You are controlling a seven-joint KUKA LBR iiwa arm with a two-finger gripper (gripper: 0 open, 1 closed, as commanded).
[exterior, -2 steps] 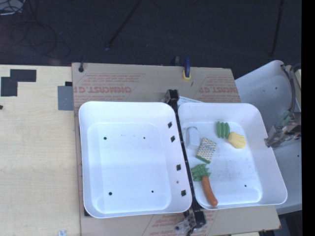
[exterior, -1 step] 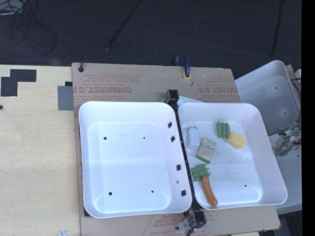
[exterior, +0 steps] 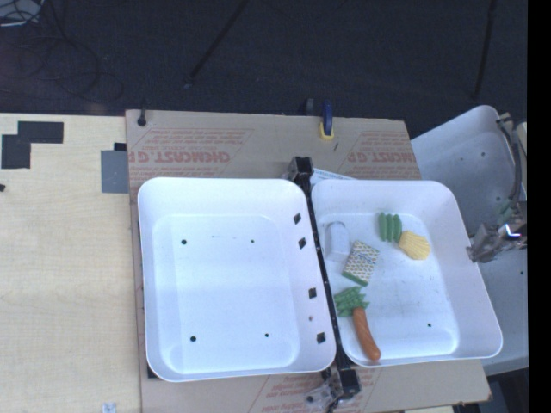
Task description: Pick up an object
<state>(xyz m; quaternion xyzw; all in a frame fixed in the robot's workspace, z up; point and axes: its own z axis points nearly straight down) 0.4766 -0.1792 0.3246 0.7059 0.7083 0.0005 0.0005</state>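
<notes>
The right bin (exterior: 469, 231) holds several small things. A green pea pod (exterior: 390, 227) lies toward its far side, with a yellow corn piece (exterior: 415, 246) just right of it. A tan waffle-patterned piece (exterior: 362, 261) sits near the middle left. A clear, hard-to-make-out item (exterior: 336, 237) lies close to the bin's left wall. An orange carrot (exterior: 366, 334) with a green leafy top (exterior: 349, 300) lies at the near left, pointing toward the front edge.
The left bin (exterior: 164, 231) stands beside the right one, and black clips (exterior: 312, 292) run along the shared divider. Both rest on a cardboard sheet (exterior: 224, 149). A grey plate (exterior: 465, 149) with a cable and a small metal fitting (exterior: 492, 243) lies to the right.
</notes>
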